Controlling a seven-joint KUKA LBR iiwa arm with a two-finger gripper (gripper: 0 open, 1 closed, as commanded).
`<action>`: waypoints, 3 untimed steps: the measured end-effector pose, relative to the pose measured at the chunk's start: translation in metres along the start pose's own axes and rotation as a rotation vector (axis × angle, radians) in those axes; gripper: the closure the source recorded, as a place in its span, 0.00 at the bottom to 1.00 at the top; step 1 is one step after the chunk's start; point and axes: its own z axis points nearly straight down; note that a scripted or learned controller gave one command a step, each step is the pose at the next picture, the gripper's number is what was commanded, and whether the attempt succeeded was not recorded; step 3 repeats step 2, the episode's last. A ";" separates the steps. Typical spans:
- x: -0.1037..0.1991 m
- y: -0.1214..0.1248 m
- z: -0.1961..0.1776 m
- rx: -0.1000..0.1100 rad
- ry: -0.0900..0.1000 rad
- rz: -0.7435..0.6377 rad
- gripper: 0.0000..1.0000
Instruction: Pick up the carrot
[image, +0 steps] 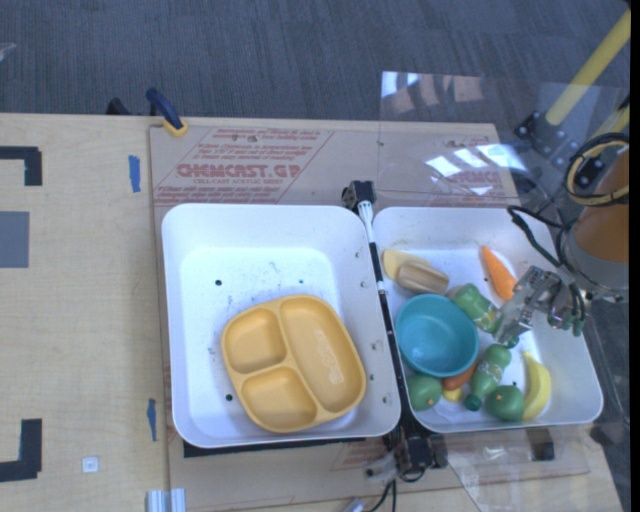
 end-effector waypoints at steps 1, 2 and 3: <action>0.044 0.034 -0.065 -0.001 0.000 0.284 1.00; 0.042 0.035 -0.075 -0.003 -0.006 0.281 1.00; 0.042 0.035 -0.075 -0.003 -0.006 0.281 1.00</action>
